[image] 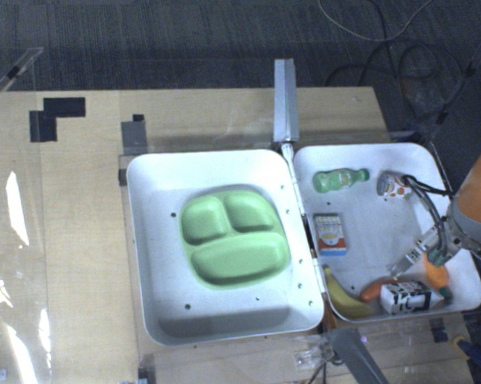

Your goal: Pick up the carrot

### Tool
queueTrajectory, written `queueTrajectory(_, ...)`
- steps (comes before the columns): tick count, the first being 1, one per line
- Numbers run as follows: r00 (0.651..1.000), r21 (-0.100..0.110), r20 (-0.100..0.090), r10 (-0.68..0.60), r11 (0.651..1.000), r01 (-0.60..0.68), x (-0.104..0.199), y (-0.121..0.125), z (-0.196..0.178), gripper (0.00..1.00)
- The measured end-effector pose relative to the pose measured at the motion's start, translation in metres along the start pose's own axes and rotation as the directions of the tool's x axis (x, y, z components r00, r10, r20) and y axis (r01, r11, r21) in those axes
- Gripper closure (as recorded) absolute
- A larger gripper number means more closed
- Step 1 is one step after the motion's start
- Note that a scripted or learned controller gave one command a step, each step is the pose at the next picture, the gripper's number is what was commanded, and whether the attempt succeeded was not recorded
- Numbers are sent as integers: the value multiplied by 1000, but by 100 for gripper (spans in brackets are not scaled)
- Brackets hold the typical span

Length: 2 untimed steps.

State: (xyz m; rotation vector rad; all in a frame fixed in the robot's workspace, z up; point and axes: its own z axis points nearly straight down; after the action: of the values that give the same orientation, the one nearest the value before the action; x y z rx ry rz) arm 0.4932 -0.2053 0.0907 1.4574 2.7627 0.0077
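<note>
One pincer (423,254) seemingly touching carrot (434,274)

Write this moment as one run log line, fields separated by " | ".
arm: over right bin near corner | gripper: beside carrot | grasp: not confirmed | left bin: green tray

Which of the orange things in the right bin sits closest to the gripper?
The short orange piece by the right wall, just below the gripper. The longer orange one lies further left, beside the banana.

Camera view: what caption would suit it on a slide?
Robot arm reaching into the right bin near a carrot; green tray in the left bin.
</note>
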Motion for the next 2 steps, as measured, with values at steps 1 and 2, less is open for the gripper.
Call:
queueTrajectory(1, 1000, -6, 2, 0, 1000, 0, -1, 3, -12, 100)
queueTrajectory(2, 983, 2, -2, -183, 983, 183, 1, -1, 0, 100)
